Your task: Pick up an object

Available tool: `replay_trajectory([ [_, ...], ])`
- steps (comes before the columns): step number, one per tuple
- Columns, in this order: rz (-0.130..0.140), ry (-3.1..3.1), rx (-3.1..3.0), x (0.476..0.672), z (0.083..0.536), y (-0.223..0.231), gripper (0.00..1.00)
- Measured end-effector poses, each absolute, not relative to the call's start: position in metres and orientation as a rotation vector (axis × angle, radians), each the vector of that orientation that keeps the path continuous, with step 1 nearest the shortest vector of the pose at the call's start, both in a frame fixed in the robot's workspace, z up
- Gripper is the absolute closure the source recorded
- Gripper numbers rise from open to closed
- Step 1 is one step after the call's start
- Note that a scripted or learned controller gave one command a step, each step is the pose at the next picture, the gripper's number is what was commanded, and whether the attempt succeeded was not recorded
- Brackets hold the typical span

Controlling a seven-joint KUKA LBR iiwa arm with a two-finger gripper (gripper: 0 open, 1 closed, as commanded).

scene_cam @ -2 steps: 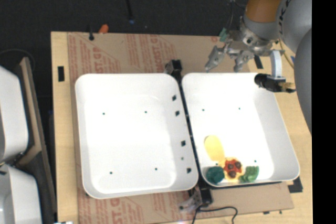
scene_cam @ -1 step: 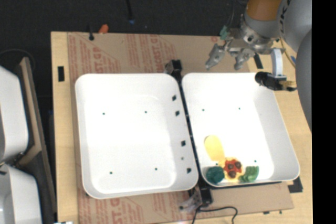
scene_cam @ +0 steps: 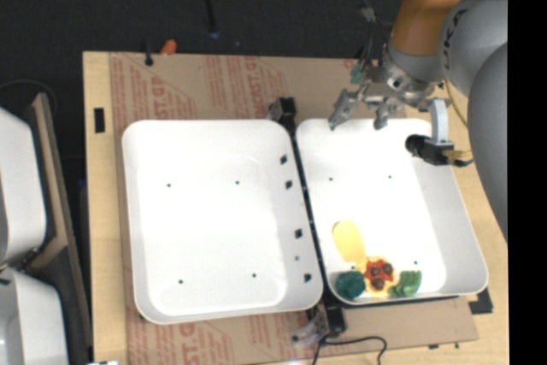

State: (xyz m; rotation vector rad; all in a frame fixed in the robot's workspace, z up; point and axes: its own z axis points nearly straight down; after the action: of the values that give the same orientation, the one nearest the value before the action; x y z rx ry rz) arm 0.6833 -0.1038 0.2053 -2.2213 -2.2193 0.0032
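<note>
Well below the gripper (scene_cam: 360,114), jaws spread and holding nothing, we note a pale yellow oval object (scene_cam: 348,240).

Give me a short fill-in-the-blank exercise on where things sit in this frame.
1. The small objects lie in the ____ bin.
2. The end effector hangs over that bin's ____ edge.
3. The pale oval object is coloured ____.
4. The objects cluster near the bin's ____ edge, apart from the end effector.

Missing words: right; far; yellow; near
</note>
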Motion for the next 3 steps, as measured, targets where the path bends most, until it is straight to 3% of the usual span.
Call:
replay_trajectory([
  [2,0.004,-2.219,-2.221,0.674,0.106,-0.101,0.00],
  [3,-0.003,-2.221,-2.225,0.676,0.120,-0.101,1.00],
])
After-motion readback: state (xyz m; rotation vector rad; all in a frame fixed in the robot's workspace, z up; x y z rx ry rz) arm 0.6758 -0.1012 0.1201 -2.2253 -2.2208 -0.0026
